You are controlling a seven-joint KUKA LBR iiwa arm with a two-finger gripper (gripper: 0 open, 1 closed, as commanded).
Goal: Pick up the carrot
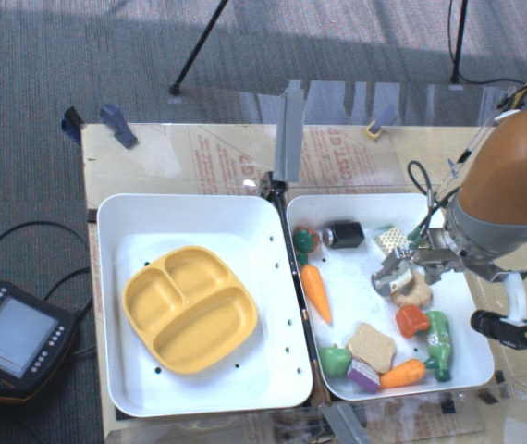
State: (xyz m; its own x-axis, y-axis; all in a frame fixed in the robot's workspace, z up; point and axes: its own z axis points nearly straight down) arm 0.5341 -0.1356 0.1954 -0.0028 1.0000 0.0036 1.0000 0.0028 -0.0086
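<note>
Camera view: carrot [316,290] lies flat against right bin's [479,359] left wall, below the green-topped piece; likely light, stiff, slick plastic, best pinched mid-body across its width; jaws [395,278] well right of it, their opening can't be told.

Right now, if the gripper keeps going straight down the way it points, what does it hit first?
Probably the beige piece right beneath the gripper, not the carrot, which lies apart toward the bin's left wall. Depth is hard to judge.
</note>
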